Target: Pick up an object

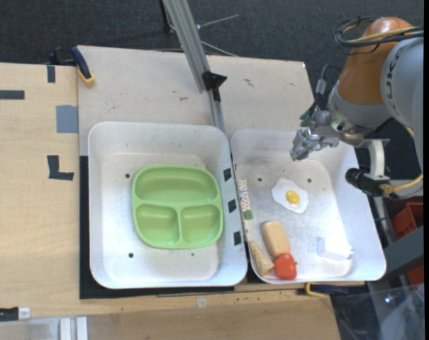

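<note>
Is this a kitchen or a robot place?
Probably a robot lab. A robot arm reaches over two white bins on a bench, and the egg and tomato look like toys.

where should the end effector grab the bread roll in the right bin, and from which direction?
Probably straight down from above, closing across the short width of the bread roll. It lies flat with its long axis running up-down in the view. Grip the upper half: the tomato sits against its lower end and the bin wall crowds its left. The end effector hangs above the fried egg.
</note>
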You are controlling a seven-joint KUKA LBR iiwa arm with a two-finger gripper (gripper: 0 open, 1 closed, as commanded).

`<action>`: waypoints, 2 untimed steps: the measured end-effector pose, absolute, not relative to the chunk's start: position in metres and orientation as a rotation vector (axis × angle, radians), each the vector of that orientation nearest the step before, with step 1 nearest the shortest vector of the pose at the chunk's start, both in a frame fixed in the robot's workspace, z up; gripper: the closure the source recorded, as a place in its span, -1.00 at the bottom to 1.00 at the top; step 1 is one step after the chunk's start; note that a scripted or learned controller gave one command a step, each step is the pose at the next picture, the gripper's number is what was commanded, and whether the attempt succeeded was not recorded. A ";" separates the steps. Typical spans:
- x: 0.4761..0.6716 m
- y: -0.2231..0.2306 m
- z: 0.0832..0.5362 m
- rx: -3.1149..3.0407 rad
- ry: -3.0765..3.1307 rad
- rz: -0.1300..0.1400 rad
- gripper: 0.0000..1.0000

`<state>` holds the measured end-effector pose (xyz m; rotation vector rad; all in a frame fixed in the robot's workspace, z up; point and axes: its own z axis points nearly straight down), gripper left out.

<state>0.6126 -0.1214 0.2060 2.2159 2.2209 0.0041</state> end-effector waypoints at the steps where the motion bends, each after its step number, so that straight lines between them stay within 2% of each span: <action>1: 0.607 -0.123 0.251 2.218 2.221 0.003 1.00; 2: 0.588 -0.072 0.246 2.217 2.228 0.000 1.00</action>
